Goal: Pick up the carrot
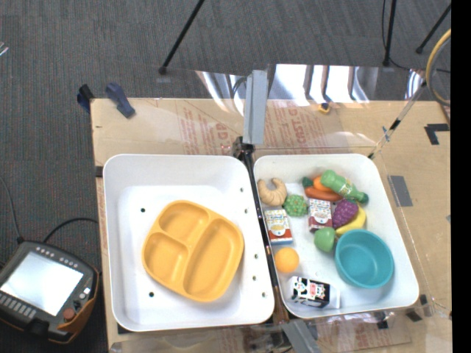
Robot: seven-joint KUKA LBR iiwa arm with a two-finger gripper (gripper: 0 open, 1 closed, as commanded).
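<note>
The carrot [321, 193] is orange with a green top at its left end. It lies at the back of the right bin [397, 226], wedged under a green cucumber-like toy [342, 185] and behind a small juice carton [320, 213].
Around the carrot lie a croissant [273, 190], a green broccoli piece [296, 205], purple grapes [344, 213], a banana [354, 225], a green pear [324, 240], another carton [277, 225], an orange [286, 259], a teal bowl [363, 259] and a milk carton [312, 291]. The left bin [125, 197] holds a yellow divided plate [193, 250].
</note>
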